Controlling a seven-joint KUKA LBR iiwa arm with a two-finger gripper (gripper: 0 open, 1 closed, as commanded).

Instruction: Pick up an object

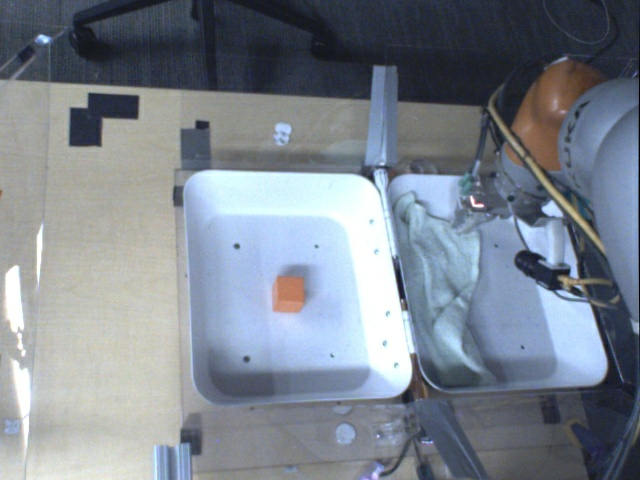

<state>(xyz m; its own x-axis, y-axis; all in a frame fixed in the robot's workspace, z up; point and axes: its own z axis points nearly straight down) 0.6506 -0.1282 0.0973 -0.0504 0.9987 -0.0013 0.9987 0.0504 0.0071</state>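
**Arm over the right bin, nothing picked yet**

A cube (289, 294) is lying mid-floor in the left bin (205, 268). A cloth (445, 278) is lying in the right bin (560, 368). The gripper (480, 203) is hovering at the cloth's far end; its state cannot be told. Judged step: approach. Next: descending onto the cloth.

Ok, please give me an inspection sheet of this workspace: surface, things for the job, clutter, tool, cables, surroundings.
Surface: wooden bench bearing the left bin and the right bin side by side.
Job's things: orange cube near the middle of the left bin; pale crumpled cloth along the left side of the right bin.
Clutter: black tape pieces on the bench at upper left.
Tool: tool over the upper part of the right bin, by the cloth's top end; finger state unclear.
Cables: yellow and black cables run along the arm.
Surroundings: dark carpet and a chair base beyond the bench.
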